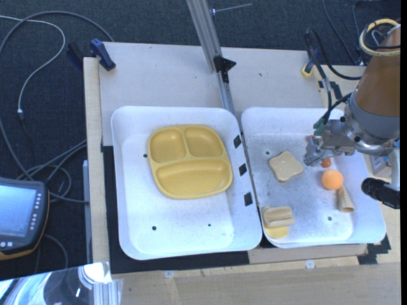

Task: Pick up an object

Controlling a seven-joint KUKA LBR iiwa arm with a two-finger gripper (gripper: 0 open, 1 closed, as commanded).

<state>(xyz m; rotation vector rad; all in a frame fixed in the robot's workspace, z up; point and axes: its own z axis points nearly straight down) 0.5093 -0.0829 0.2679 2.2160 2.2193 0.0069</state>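
Gripper (pixel 316 150) low over right bin (pixel 299 230), just right of toast slice (pixel 285 166); finger state not discernible. Orange ball (pixel 332 180) near, below gripper; cone-like piece (pixel 344 199) beside ball. Sandwich-like block (pixel 278 216) at front. Yellow divided plate (pixel 189 159) in left bin (pixel 137 230).
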